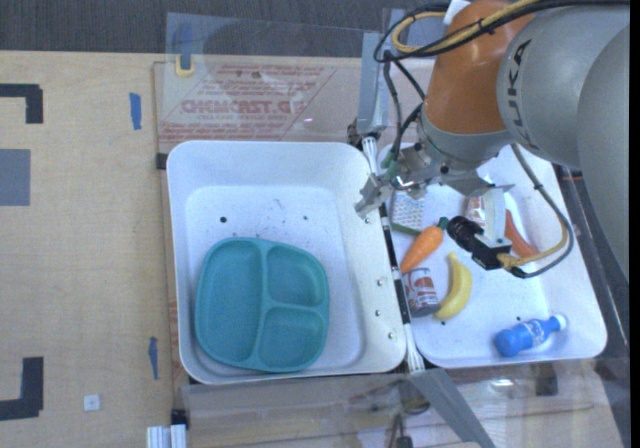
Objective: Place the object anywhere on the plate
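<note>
Just 1 plate (262, 308), 1 carrot (422, 248), 1 banana (455, 288).

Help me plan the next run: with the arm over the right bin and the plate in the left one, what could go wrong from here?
1. The carrot, banana and small can lie crowded together, so the gripper may nudge or catch a neighbour.
2. The gripper sits near the rims between the bins; a carried object could clip them.
3. The teal plate has raised dividers, so a round object might roll.
</note>
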Action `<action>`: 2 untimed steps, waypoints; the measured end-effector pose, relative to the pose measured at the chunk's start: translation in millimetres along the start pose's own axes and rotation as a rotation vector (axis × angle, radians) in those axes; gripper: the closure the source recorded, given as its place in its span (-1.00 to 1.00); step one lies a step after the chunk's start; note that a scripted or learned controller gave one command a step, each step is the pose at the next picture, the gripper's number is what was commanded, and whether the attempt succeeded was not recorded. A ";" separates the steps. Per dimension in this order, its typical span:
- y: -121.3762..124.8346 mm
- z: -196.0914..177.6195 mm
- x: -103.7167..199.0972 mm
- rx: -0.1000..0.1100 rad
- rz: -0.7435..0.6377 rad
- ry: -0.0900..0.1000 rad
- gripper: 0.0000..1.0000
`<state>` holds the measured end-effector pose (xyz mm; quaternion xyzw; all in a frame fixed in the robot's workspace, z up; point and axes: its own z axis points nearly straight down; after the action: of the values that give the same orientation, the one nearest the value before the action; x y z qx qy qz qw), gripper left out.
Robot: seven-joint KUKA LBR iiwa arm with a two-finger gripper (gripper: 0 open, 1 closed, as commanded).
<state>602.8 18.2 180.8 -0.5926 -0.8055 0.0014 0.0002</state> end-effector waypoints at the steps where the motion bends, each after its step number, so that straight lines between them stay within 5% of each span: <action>1: -20.9 0.0 59.2 0.006 -0.104 0.003 1.00; 2: -42.1 -12.0 65.0 0.007 -0.029 0.003 1.00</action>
<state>543.3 67.7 192.9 -0.5808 -0.8140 0.0033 0.0036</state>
